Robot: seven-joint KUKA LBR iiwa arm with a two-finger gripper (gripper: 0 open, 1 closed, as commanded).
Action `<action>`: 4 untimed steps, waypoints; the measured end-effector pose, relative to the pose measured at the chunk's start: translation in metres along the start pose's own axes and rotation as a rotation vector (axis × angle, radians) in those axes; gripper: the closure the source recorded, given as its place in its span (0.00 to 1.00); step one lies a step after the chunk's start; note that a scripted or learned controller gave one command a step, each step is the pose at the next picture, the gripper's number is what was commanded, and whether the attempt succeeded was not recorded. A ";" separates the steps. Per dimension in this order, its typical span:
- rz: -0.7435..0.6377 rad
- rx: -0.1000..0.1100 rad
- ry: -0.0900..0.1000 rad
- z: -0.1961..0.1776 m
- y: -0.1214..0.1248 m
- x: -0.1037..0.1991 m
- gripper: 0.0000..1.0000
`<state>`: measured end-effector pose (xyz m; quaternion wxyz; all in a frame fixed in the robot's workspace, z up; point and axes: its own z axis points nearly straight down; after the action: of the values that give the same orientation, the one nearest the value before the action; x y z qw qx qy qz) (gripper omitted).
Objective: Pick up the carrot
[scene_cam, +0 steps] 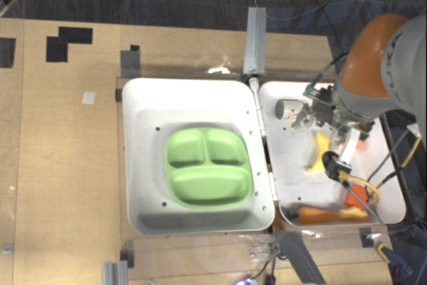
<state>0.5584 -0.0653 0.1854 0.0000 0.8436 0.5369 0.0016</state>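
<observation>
On the wooden counter, the carrot (327, 215) lies at the right bin's (292, 173) six o'clock edge, well apart from the end effector (312, 111), which hovers near twelve o'clock, its opening impossible to tell; the pick is not yet begun.

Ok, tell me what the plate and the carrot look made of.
Plate: likely moulded plastic with a matte finish; it has an even green colour and soft rounded ridges between three compartments. Carrot: probably a smooth plastic toy; it is uniform orange with a paler end, though too small to rule out a real one.

Even overhead light, soft shadows, slight blur, mild glare
</observation>
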 end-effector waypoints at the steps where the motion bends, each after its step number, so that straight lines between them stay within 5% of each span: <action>1: -0.293 -0.005 -0.001 -0.196 0.018 -0.041 0.00; 2: 0.069 0.000 -0.002 -0.086 -0.038 -0.085 0.00; 3: 0.380 0.000 -0.002 -0.027 0.013 -0.059 0.00; 4: 0.675 0.002 -0.002 0.040 -0.034 -0.059 0.00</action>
<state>0.5024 -0.1045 0.1449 -0.0009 0.9739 0.2271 0.0000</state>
